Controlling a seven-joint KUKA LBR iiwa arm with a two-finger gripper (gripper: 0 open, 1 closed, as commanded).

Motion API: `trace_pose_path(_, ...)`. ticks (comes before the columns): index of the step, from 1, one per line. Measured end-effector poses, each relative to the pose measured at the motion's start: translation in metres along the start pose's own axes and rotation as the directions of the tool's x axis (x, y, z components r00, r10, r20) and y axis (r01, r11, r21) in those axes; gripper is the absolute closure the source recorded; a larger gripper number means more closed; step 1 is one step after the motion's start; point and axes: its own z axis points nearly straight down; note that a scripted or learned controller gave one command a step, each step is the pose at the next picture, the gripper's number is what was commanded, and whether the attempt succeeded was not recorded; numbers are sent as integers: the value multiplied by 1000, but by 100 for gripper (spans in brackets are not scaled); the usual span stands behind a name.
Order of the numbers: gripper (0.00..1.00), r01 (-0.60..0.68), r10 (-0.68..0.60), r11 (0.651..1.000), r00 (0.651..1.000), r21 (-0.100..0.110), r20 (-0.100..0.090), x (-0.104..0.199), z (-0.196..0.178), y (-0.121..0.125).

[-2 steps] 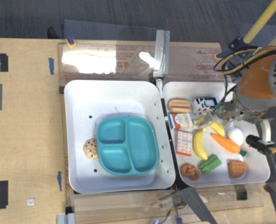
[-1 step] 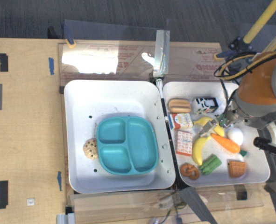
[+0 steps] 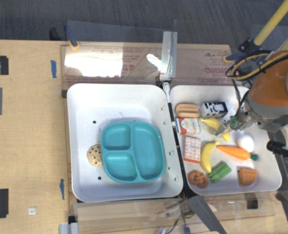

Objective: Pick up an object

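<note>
The right bin point(image 3: 275, 179) holds several toy foods: a hot dog point(image 3: 187, 110), a black-and-white carton point(image 3: 215, 108), a banana point(image 3: 208, 155), a carrot point(image 3: 234, 152), a white egg point(image 3: 245, 143), a green pepper point(image 3: 219, 172), a pretzel point(image 3: 198, 178) and an orange-brown piece point(image 3: 247, 175). My gripper point(image 3: 233, 123) hangs low over the bin's upper middle, just right of a small yellow piece point(image 3: 213, 124) and above the egg. The wrist blocks my sight of the tips. Nothing can be seen held.
The left bin point(image 3: 80, 101) carries a teal divided plate point(image 3: 132, 151) with a cookie point(image 3: 94, 155) at its left side. Two printed packets point(image 3: 191, 126) point(image 3: 192, 149) lie by the right bin's left wall. Cables point(image 3: 246, 65) and the arm crowd the right edge.
</note>
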Motion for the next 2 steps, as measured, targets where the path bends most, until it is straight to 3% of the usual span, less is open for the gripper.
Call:
trace_pose_path(1,100,-247,247,969,969,4,0,51,12,34)
trace_pose_path(2,100,-339,339,941,941,-2,-2,79,-92,93)
